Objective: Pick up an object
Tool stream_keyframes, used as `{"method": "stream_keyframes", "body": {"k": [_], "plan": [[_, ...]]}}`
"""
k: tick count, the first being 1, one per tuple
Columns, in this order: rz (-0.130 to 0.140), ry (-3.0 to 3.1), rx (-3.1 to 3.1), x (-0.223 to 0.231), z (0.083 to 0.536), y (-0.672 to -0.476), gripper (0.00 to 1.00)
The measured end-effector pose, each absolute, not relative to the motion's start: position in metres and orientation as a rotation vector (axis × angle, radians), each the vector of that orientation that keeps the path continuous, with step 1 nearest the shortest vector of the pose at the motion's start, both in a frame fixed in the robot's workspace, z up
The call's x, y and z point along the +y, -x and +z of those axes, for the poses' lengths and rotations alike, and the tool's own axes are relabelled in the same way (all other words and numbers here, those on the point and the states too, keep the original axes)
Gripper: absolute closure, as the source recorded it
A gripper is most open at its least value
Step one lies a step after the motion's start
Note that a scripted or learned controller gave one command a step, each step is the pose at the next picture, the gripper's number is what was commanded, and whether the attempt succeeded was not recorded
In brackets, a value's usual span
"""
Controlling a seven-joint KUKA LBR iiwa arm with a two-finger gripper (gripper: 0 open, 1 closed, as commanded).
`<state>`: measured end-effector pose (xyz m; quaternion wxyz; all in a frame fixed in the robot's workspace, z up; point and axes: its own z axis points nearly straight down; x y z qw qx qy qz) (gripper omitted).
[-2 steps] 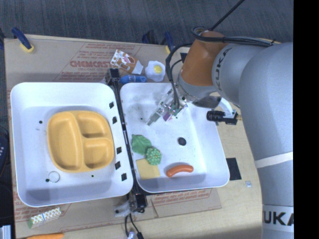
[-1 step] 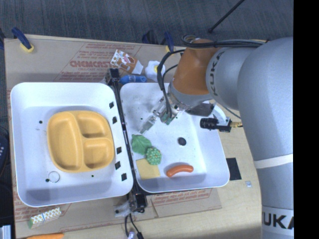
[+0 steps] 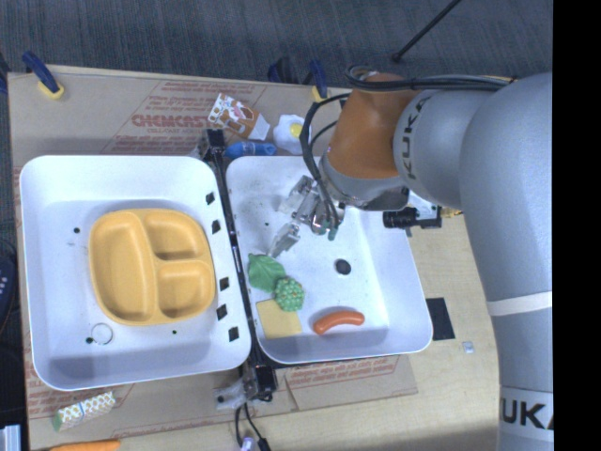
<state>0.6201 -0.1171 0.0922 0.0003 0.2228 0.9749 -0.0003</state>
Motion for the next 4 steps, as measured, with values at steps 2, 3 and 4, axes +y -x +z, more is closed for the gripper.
{"method": "stream_keyframes", "body": {"k": [2,3,4], "plan": [[0.0,-0.263,3.13,-0.154,0.092,-0.641,0.0],[0.0,-0.114,3.141,-0.142,0.092,-0.641,0.0],[0.001,-0.171,3.139,-0.097,0.092,-0.578,0.0]]}}
